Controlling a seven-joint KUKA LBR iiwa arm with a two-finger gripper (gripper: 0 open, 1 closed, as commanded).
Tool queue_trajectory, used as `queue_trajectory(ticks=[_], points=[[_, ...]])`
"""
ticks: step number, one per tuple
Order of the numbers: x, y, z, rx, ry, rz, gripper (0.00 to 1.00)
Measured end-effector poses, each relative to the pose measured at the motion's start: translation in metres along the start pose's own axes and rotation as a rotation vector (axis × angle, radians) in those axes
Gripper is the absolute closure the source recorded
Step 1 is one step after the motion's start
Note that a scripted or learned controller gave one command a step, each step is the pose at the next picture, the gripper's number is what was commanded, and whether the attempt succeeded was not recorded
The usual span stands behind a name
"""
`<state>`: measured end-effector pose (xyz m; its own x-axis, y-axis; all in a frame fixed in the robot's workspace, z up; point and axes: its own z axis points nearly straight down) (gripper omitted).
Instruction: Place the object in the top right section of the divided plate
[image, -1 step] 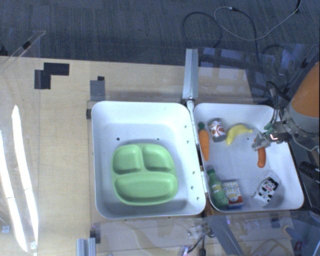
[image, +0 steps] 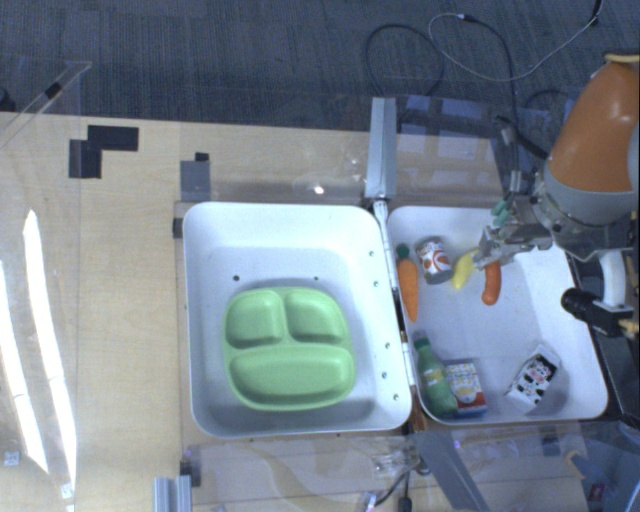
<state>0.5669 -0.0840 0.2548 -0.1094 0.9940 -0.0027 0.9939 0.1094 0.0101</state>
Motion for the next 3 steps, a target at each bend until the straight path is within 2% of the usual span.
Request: queue_trajectory(ticks=[1, 2, 3], points=[[0.056, 0.039, 0.012, 0.005, 0.002, -0.003, 1.0], [0.124, 0.048, 0.026, 0.007, 0.002, 0.092, 1.0], [0.175, 0.06, 0.044, 0.006, 0.003, 0.019, 1.0]])
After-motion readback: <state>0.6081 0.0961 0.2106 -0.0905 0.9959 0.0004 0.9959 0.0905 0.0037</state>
